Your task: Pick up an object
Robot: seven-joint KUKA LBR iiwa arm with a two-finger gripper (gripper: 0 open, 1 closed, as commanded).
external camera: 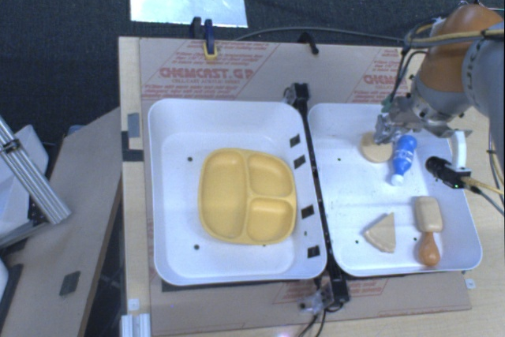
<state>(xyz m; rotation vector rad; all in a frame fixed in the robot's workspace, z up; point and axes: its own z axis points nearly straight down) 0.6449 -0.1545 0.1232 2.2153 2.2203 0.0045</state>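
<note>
Pincer (384, 130) is down in the right bin (343, 170), near that bin's far edge, its tip touching or just above a round tan disc (374, 149); whether it is gripping anything I cannot tell. Just beside the disc, toward the right, a blue and white bottle (402, 157) lies on its side, cap end pointing toward the near edge. Closer to the near right corner of the same bin lies a tan brush-like piece with a brown knob (428, 229), and left of it a tan wedge (381, 233). The grey arm with its orange band (454, 51) comes in over the bin's far right corner. The left bin (173, 130) holds a yellow divided plate (247, 196) near its middle. Both bins sit side by side on the surface (213, 67), touching along a black clipped seam.
</note>
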